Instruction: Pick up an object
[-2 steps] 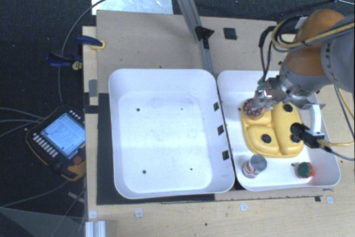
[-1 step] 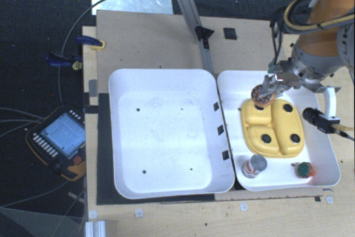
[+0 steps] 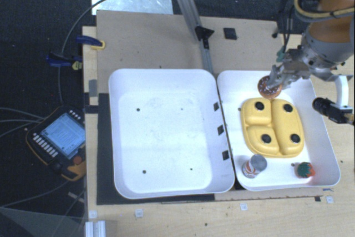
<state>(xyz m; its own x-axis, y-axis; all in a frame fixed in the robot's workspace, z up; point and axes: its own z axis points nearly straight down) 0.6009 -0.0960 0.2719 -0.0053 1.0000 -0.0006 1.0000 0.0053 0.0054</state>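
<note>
Fingers of the gripper (image 3: pixel 275 81) sit right over a small brownish round object (image 3: pixel 269 88); whether they're clamping it, I cannot tell. Risk: it slips against the yellow tray (image 3: pixel 272 127).

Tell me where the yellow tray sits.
The yellow tray lies in the right bin, mid-bin, with the gripper just beyond its far edge and a small grey object nearer the camera.

bench (image 3: pixel 150 41) — 2 white bins (image 3: pixel 161 130) side by side

Tool (image 3: pixel 275 81) over brown round object (image 3: pixel 269 88) at right bin's (image 3: pixel 321 136) 12 o'clock edge; yellow tray (image 3: pixel 272 126) central
</note>
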